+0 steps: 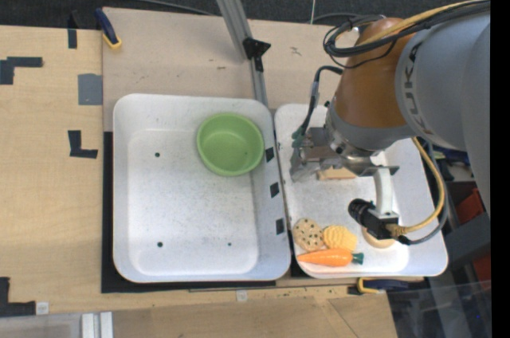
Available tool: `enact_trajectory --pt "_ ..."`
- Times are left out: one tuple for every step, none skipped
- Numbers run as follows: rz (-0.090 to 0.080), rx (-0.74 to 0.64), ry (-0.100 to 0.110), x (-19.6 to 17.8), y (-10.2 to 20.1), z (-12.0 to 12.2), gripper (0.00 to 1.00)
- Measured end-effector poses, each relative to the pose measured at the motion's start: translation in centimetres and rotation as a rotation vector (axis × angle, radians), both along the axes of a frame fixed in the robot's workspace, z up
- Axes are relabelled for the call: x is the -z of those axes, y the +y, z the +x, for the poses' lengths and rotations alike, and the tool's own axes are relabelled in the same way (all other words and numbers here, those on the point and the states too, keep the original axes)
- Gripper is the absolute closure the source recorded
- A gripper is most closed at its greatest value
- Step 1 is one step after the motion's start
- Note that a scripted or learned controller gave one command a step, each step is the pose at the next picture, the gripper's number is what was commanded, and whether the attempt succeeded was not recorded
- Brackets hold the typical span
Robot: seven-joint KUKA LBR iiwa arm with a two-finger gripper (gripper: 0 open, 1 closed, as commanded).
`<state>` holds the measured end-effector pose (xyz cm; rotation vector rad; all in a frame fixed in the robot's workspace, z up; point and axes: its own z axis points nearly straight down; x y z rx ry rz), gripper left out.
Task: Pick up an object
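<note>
The hand [307, 167] hangs above the carrot [325, 257], its state unclear; next it must descend and grasp.

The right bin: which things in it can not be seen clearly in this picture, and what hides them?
- Gripper: dark and small under the wrist; whether it holds anything cannot be told.
- Right bin floor: its middle is covered by the arm.
- Tan object: partly under the arm; its kind is unclear.
- Round item: partly behind the black fitting.
</note>
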<state>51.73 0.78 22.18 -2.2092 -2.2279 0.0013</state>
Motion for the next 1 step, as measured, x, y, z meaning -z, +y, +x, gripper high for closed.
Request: enact_trajectory --pt "-0.001 0.001 0.001 0.9 5.71 -0.94 1.0"
